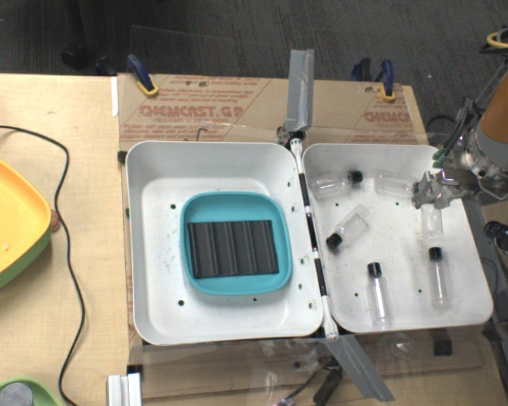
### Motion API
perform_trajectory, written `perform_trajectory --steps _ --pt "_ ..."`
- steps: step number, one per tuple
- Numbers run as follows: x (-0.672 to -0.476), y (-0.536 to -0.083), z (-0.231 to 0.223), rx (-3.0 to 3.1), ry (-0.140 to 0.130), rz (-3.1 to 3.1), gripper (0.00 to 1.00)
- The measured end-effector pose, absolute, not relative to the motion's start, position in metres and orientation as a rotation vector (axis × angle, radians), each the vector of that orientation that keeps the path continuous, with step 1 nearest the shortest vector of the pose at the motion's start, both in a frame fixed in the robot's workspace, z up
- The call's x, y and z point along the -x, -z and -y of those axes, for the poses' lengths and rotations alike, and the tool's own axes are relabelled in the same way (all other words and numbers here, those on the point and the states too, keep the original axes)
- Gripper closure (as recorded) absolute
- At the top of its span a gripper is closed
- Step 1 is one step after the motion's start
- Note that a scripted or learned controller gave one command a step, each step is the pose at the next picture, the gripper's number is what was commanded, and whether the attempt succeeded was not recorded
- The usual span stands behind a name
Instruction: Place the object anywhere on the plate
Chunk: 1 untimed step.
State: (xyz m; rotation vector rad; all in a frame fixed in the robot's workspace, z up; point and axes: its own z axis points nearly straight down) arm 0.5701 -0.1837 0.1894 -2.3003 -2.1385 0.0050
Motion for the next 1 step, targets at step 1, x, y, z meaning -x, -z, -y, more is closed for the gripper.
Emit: perform_trajectory --steps 1 --pt "-0.5701 -0.1895 0.1837 2.301 -0.005 2.138 0.00"
